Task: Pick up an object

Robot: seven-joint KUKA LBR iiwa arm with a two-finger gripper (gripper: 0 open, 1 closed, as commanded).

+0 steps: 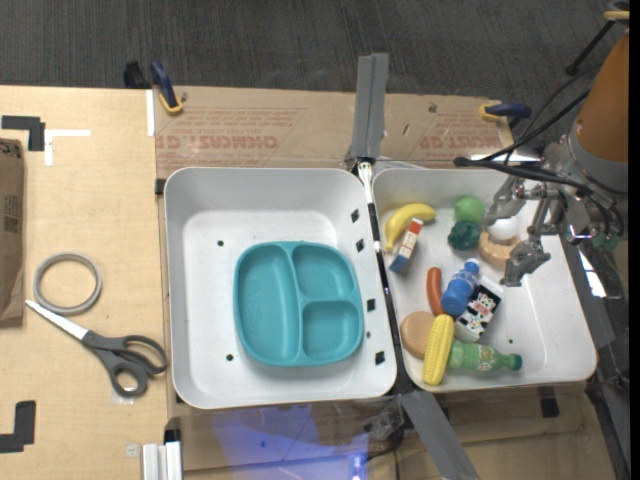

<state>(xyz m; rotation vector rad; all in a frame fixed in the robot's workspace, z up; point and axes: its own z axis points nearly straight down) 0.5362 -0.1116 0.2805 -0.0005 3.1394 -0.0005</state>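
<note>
Camera view shows the gripper (520, 230), jaws spread and holding nothing, above the right bin (560, 363), so it should centre over one isolated toy before closing.

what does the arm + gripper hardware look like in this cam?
The gripper is bare silvery-grey metal, with slim angular fingers below a boxy metal wrist block. Above it sits the arm's orange band, rounded and smooth. Black cables loop from the wrist area toward the upper right. No markings legible.
</note>
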